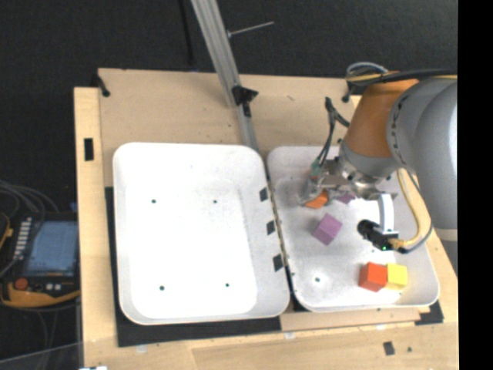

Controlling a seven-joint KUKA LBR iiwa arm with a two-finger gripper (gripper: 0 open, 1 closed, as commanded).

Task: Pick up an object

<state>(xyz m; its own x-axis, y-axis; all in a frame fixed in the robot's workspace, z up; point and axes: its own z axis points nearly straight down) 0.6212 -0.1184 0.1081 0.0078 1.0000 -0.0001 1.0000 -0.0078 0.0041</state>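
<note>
While the grey arm [416, 137] bends in from upper right, pincer [322, 191] low over right bin [296, 164], grip unclear, orange piece [314, 201] touching its tip, purple block [327, 228] just below, red cube [373, 276] and yellow cube [397, 275] lower right.

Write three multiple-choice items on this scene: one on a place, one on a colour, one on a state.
1. Where are the blocks?
A. left bin
B. right bin
C. bare bench

2. What colour is the block touching the yellow block?
A. red
B. green
C. blue

3. How does the purple block lie?
A. alone on the bin floor
B. stacked on another block
C. outside the bins

B: all the blocks lie in the right bin.
A: a red block touches the yellow block.
A: the purple block sits apart from the others, below the gripper.
</note>
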